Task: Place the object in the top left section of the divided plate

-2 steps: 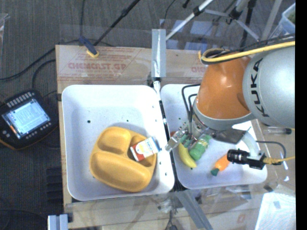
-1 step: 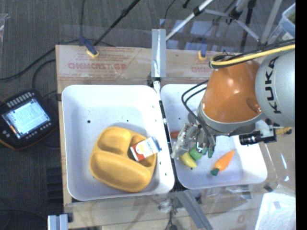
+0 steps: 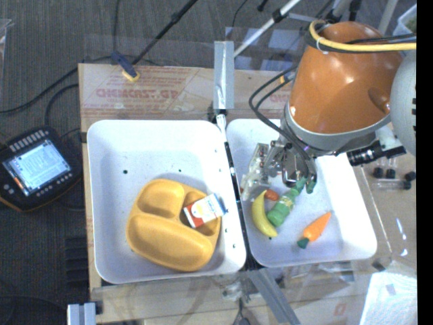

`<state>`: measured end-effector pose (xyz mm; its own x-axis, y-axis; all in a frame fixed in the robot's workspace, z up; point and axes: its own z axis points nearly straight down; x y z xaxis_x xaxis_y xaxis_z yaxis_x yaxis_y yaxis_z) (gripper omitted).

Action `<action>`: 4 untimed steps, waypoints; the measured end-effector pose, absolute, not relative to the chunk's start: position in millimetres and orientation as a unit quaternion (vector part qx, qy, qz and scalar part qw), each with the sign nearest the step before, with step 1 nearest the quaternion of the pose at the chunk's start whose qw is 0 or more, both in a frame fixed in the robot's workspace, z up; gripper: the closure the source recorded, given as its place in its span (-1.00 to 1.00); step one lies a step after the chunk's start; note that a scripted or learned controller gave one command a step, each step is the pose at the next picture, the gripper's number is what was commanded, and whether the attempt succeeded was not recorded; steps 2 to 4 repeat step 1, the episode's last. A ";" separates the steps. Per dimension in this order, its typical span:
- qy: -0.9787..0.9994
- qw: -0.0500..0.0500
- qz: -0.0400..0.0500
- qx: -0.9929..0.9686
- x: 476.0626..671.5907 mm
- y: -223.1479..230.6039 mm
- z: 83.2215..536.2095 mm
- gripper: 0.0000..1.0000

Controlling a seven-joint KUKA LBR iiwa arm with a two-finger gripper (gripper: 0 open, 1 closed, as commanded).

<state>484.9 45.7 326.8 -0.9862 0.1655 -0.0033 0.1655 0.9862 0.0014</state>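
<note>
Jaws' state: cannot tell, too much metal clutter and blur under the wrist. Gripper [image 3: 289,171] hanging low over the right bin [image 3: 352,246], near its back left part, beneath the big orange band of the arm [image 3: 345,80]. Nothing visibly clamped.

Just in front of the gripper, on the right bin's floor: a green bottle [image 3: 280,210] lying tilted, a banana [image 3: 261,215] just beside it on the left, touching or nearly so, and a small red-orange piece [image 3: 271,195] at the banana's upper end. Farther right and apart from those, a carrot [image 3: 315,228] lying at a slant, green end toward the front.

In the left bin [image 3: 115,154]: a yellow divided plate [image 3: 166,246] toward the front right. Resting in the plate's smaller right-hand compartment, a small orange-and-white carton [image 3: 203,210], tilted, with its blue-edged top poking over the plate's rim toward the wall between the bins. Top left section of the plate [image 3: 161,198] holding only bare yellow.

Left of the bench, on the dark floor, a handheld pendant [image 3: 35,166] with a lit screen.
</note>
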 end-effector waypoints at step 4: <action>0.996 -0.001 0.000 0.094 484.5 23.2 228.6 1.00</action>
